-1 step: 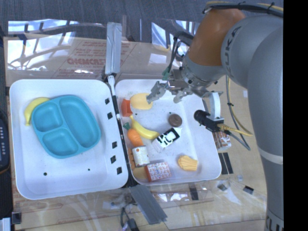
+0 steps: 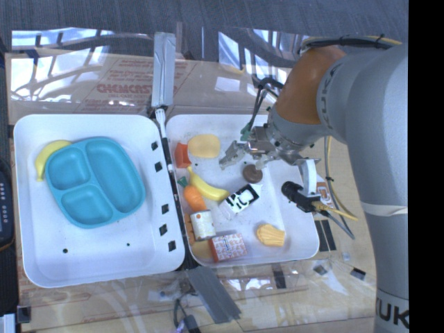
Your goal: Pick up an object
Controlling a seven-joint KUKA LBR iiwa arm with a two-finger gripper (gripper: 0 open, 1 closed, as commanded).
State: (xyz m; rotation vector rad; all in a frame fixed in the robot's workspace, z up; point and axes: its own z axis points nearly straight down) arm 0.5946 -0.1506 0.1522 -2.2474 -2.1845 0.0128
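The right bin [image 2: 305, 245] holds several small items: a pale yellow round piece [image 2: 204, 146], a yellow banana [image 2: 208, 187], an orange ball [image 2: 194, 199], a black-and-white box [image 2: 241, 198], a small white can [image 2: 202, 224], a red box [image 2: 227, 246], a ridged yellow-orange piece [image 2: 270, 236] and a brown disc [image 2: 252, 175]. My gripper [image 2: 242, 157] hangs over the upper middle of this bin, right of the pale yellow piece and just above the brown disc. Its fingers are spread open with nothing between them.
The left bin [image 2: 41, 255] carries a blue divided plate [image 2: 97, 180], with a yellow banana-shaped piece [image 2: 47, 154] at its upper left. A red-orange item [image 2: 182, 155] lies against the right bin's left wall. The arm's grey body covers the right bin's right side.
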